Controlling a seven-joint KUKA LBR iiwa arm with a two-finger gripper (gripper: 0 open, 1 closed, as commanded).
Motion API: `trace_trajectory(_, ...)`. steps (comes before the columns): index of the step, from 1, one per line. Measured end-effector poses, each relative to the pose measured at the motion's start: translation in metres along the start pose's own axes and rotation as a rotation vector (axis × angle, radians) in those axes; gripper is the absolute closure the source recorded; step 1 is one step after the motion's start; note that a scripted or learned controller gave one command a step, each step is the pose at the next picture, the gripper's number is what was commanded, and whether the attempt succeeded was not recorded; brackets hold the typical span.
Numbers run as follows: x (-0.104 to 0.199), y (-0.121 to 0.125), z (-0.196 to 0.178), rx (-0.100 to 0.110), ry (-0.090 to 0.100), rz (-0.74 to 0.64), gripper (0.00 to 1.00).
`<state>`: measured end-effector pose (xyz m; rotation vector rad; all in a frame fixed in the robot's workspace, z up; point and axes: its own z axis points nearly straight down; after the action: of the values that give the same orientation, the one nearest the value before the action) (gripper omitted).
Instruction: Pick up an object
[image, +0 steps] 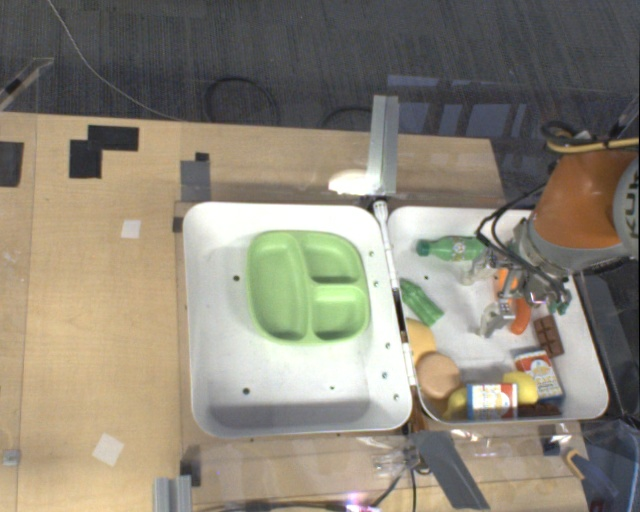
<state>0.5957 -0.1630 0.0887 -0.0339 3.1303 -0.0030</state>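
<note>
My gripper hangs low over the middle of the right bin, below the grey wrist with its orange band. Its fingers stand open and spread. A small orange carrot-like piece lies between them on the bin floor; I cannot tell whether they touch it. Around it lie a green bottle at the back, a green packet to the left and a brown bar to the right.
The right bin's front holds a tan bun, a bottle with a blue and white label, a yellow fruit and a red and white box. The left bin holds a green divided plate.
</note>
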Motion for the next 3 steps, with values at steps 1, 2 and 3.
trace_trajectory(1, -0.005, 0.001, -0.013, 0.002, -0.011, -0.006, 1.0)
trace_trajectory(2, -0.004, 0.001, -0.013, 0.001, -0.01, -0.007, 0.0)
trace_trajectory(3, -0.033, 0.024, 0.0, 0.001, 0.025, 0.109, 0.0)
